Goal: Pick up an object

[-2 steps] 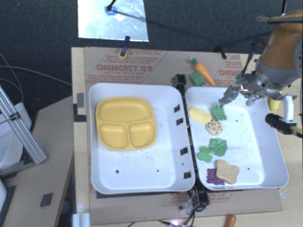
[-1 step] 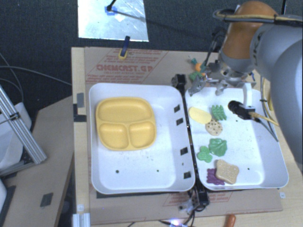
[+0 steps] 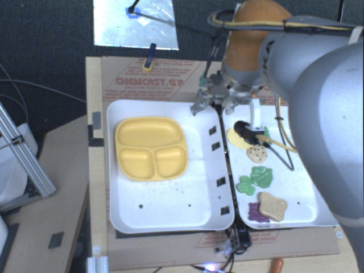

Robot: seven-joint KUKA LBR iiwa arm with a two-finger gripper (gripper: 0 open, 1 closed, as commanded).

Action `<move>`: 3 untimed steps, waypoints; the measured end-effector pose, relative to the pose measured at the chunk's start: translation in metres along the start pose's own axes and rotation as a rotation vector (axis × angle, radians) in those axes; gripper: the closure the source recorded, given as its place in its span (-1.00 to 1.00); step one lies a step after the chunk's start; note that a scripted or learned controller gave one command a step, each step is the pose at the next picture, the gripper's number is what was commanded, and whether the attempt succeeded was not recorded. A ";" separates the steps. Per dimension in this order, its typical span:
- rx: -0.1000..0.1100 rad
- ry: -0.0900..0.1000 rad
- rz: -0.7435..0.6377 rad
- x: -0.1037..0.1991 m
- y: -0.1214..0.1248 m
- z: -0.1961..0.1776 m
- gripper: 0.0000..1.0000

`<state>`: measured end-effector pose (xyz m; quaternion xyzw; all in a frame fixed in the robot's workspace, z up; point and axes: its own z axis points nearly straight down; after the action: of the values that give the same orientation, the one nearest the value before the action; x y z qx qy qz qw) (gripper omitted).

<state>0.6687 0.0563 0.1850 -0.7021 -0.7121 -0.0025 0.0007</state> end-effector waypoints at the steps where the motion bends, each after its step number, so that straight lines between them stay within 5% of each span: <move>1: 0.000 -0.003 0.007 0.012 0.000 0.000 -1.00; 2: 0.008 -0.001 0.002 0.102 -0.030 0.067 -1.00; 3: -0.018 0.001 0.007 0.116 -0.006 -0.089 -1.00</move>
<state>0.6606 0.1716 0.2749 -0.7045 -0.7096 -0.0092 -0.0052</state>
